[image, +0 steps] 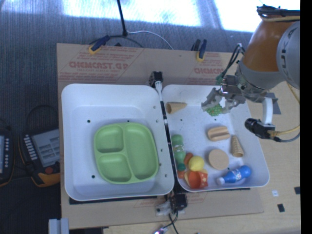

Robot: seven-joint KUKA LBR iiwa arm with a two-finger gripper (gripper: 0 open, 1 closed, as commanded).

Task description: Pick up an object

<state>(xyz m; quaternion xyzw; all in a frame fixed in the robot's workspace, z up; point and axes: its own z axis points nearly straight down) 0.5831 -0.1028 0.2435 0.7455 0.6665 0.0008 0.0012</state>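
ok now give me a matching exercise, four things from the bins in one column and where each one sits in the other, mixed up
Things:
1. green plate
2. blue bottle
3. gripper
4. cone

Places:
A. front right corner of the right bin
B. above the back of the right bin, with a small green thing at its fingers
C. middle of the left bin
D. back left of the right bin, near the divider

Pairs: 1-C, 2-A, 3-B, 4-D
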